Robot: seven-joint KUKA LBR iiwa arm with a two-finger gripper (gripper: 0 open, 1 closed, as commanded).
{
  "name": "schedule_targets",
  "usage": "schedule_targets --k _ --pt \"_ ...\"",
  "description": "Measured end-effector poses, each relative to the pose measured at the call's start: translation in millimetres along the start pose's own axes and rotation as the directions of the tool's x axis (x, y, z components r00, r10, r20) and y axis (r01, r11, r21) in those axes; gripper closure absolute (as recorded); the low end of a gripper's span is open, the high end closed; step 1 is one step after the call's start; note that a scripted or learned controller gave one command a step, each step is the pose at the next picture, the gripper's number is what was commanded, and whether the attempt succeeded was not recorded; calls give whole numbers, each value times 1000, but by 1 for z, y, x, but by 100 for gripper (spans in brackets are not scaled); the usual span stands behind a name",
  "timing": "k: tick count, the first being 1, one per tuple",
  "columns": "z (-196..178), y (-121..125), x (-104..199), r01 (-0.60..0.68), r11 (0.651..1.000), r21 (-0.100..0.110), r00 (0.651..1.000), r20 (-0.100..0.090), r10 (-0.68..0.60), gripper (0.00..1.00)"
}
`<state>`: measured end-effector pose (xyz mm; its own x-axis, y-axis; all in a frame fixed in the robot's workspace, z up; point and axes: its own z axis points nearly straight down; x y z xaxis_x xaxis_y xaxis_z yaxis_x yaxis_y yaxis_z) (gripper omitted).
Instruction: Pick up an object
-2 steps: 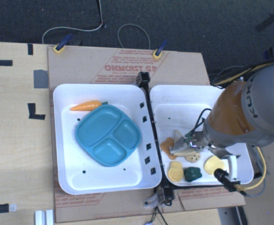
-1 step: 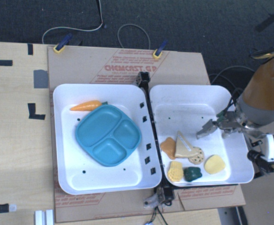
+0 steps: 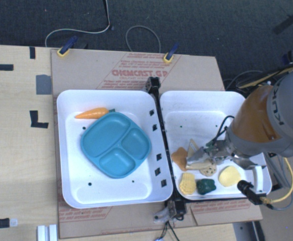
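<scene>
My gripper (image 3: pixel 200 157) reaches in from the right, low in the right bin (image 3: pixel 196 104), among a cluster of small toy foods. A tan-brown piece (image 3: pixel 178 157) lies just left of the fingertips. A round cracker-like piece (image 3: pixel 207 169) sits right below them. Near the bin's front edge lie a yellow waffle-like piece (image 3: pixel 187 184), a dark green piece (image 3: pixel 205 186) and a pale yellow round piece (image 3: pixel 229 176). Nothing is visibly held between the fingers.
The left bin (image 3: pixel 68 134) holds a blue sectioned plate (image 3: pixel 116 144) and an orange carrot (image 3: pixel 92 113) at its back left. A black divider (image 3: pixel 159 134) runs between the bins. The arm's orange band (image 3: pixel 257 117) stands over the right bin's right side.
</scene>
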<state>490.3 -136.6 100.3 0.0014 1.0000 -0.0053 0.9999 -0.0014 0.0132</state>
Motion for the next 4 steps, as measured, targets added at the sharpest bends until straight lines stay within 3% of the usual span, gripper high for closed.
schedule_targets --k 1,2,3,4 --pt "-24 55 -48 2 1000 8 1000 -1 -2 0" --pt "-16 95 45 11 1000 13 1000 -7 -11 0" --pt "7 12 24 -1 1000 -3 1000 1 1 0" --pt "-49 59 -46 -1 1000 5 1000 2 1 0"
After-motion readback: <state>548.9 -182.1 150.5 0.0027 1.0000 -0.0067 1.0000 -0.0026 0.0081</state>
